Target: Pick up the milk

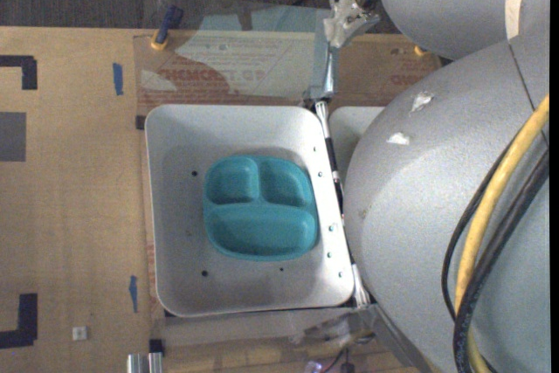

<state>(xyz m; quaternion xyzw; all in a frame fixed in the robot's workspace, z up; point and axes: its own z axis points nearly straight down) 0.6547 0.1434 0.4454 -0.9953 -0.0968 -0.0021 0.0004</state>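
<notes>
i cannot place the milk from this view; if it is on the bench at all, i judge it to lie in the right bin [349, 131], under the bulk of my own arm [437, 214] — that is a guess from what is hidden, not a thing seen; the left bin [175, 144] carries a teal divided plate [259, 207] lying flat near its middle, three compartments, nothing resting in them; the two bins touch along the rim between them; my arm comes in from the right and covers nearly all of the right bin, leaving just a corner of white at its upper left; whether my gripper is spread or closed, or has anything in it, i cannot tell; so which way the milk lies from it, and how its long axis runs, cannot be read here.
</notes>
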